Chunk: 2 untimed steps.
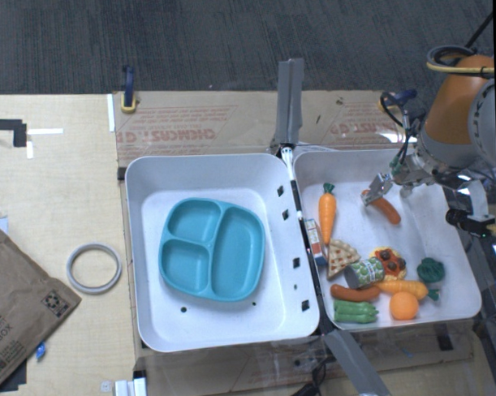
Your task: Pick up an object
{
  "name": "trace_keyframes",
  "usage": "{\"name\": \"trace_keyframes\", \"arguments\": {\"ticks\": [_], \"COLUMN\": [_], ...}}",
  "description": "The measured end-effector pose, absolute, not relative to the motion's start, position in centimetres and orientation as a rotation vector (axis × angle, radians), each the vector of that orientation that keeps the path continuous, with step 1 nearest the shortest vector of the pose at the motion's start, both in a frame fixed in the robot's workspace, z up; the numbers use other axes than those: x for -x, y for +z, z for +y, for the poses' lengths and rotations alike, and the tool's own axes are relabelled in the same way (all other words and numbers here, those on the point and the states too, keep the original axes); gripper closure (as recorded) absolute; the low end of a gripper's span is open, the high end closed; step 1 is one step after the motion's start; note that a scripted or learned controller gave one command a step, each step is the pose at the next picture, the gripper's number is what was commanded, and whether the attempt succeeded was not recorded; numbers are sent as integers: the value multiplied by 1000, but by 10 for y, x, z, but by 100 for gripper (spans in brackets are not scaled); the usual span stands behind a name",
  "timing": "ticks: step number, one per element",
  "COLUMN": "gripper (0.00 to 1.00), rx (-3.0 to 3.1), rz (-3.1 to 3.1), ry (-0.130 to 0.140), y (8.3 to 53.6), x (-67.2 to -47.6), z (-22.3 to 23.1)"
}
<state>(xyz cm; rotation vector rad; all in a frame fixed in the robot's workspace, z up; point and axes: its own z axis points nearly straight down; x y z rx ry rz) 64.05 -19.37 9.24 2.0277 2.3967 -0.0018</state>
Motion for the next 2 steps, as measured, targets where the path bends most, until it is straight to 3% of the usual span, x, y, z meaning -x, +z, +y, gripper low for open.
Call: {"name": "trace_keyframes", "arguments": {"ticks": [1,2], "gripper": [100,100], "rx": [-2023,-2199], "rz": [2397,2242], "ry": [-3,-2], "y": [102,220], "x": [-641,-641], "z": [-194,-150]}}
